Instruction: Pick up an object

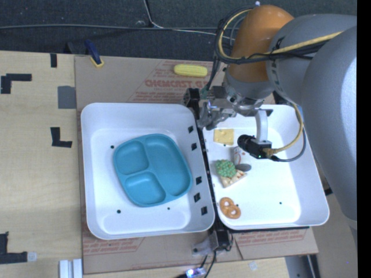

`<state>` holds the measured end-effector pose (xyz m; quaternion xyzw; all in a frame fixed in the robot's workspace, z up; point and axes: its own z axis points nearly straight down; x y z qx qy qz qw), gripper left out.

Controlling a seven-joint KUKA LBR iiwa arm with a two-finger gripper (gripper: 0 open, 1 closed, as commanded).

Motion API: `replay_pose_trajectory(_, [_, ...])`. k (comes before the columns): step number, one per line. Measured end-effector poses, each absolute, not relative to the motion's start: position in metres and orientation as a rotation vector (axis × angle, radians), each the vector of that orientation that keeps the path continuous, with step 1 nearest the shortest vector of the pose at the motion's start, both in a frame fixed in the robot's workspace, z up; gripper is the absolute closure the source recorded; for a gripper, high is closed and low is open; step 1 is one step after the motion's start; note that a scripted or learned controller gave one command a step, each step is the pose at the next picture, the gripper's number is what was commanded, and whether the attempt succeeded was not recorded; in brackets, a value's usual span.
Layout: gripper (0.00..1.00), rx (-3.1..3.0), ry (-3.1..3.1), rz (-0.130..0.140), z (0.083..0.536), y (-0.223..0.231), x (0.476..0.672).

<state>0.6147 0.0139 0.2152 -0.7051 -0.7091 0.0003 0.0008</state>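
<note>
Arm (313, 68) reaches in from right; tool (217, 116) points down-left

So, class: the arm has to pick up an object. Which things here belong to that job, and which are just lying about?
Part of the job: gripper, cheese square, broccoli, pretzel, right bin.

Lying about: blue plate, left bin, yellow banana.

Two bins side by side. Left bin (93, 155) holds a tray (152, 169). In the right bin (290, 207): cheese (224, 136) at back left, broccoli (226, 168) before it, pretzel (230, 208) nearest the front. Banana (190, 70) lies on the bench behind the bins.
</note>
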Motion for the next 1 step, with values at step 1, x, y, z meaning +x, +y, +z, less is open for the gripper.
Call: replay_pose_trajectory(1, [1.00,-2.211,-2.229,0.000,0.2182,0.0783,0.6071])
